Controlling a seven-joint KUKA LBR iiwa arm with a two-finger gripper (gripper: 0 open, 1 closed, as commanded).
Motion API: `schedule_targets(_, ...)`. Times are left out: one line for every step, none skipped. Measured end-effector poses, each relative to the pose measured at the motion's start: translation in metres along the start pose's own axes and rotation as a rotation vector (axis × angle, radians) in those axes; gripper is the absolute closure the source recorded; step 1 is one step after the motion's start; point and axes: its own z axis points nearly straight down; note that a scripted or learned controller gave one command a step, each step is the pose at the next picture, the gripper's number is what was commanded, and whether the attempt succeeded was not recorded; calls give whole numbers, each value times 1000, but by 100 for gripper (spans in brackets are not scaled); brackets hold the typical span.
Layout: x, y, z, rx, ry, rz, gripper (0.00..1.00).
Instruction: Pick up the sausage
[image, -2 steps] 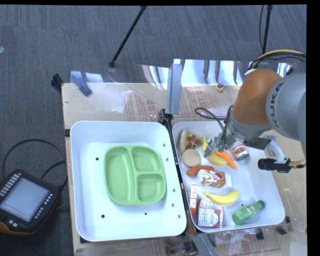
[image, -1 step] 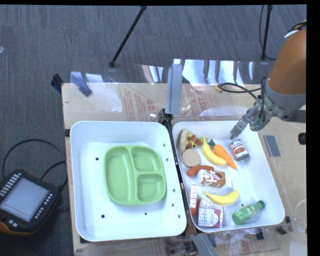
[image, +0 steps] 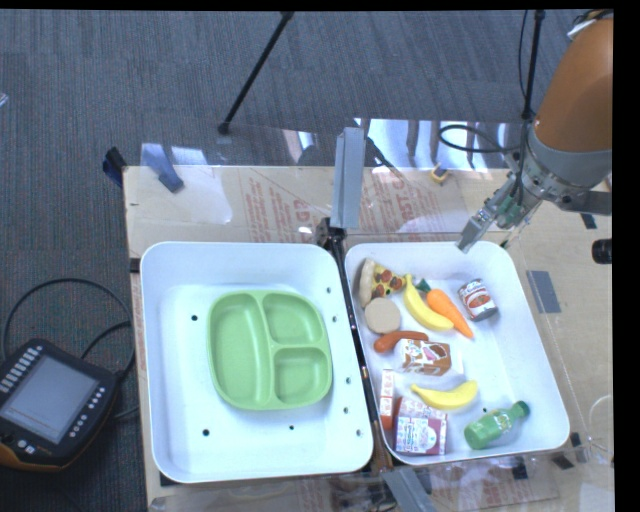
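- The gripper (image: 478, 236) hung above the far edge of the right bin (image: 540, 345), nothing between its fingers; whether they stood spread or pressed together could not be told.
- The sausage (image: 399, 340) lay in the right bin, left of its middle, touching the near side of a round tan slice (image: 382, 316) and well apart from the gripper.
- A pizza slice (image: 377, 279) sat in the bin's far left corner; a banana (image: 424, 307) and a carrot (image: 449, 312) lay side by side to its right, with a small can (image: 478, 300) nearer the right edge.
- A second banana (image: 446, 396) and a green bottle (image: 494, 424) lay toward the near edge.
- The left bin (image: 180, 290) carried a green divided plate (image: 270, 349) at its centre.
- A handheld control pendant (image: 45, 403) rested on the floor beyond the tabletop's left edge.
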Motion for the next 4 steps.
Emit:
schedule_targets(0, 0, 0, 0, 0, 0, 0)
schedule_targets(88, 36, 107, 3, 3, -40, 0)
schedule_targets(86, 36, 97, 1, 4, -35, 100)
schedule_targets(68, 2, -137, 0, -1, 28, 100)
